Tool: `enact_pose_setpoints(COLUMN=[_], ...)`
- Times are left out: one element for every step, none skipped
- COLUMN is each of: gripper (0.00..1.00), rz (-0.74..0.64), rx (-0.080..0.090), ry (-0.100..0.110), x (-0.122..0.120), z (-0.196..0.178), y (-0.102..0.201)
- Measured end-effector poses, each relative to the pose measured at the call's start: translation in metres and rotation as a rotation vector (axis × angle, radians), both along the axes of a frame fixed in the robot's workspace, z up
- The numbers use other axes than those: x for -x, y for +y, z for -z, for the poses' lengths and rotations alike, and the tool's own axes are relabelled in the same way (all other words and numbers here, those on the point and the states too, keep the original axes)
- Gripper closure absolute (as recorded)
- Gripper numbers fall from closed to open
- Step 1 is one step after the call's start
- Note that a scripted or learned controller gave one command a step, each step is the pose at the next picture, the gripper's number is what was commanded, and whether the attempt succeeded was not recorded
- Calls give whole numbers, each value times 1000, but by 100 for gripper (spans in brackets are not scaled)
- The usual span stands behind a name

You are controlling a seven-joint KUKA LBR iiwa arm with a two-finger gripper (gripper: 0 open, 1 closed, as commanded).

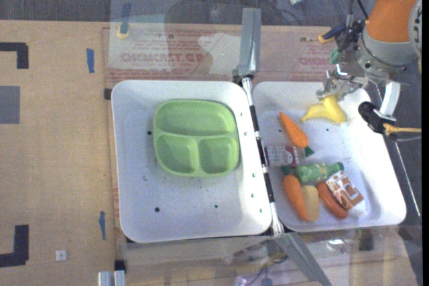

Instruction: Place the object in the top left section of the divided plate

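Picking looks like the step in hand: the gripper sits low over the far corner of the right bin, right at the yellow banana, and I can't tell whether it has hold of it. Two carrots and other toy food lie nearer in that bin. The green divided plate waits in the left bin, all sections bare. Next, I'd judge, comes a sure grasp, a lift clear of the divider, then a carry to the plate's top left section.
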State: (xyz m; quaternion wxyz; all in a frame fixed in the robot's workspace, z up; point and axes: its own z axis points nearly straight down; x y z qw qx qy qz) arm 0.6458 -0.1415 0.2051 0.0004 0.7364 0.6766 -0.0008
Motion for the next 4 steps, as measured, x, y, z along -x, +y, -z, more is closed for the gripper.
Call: enact_pose_setpoints(gripper=[100,100,100,0], rz=[-96,246,348,348], rx=[-2,-2,-2,-1], ry=[1,3,0,-1], x=[-15,-5,-3,-3], z=[11,21,21,20], y=[79,143,228,229])
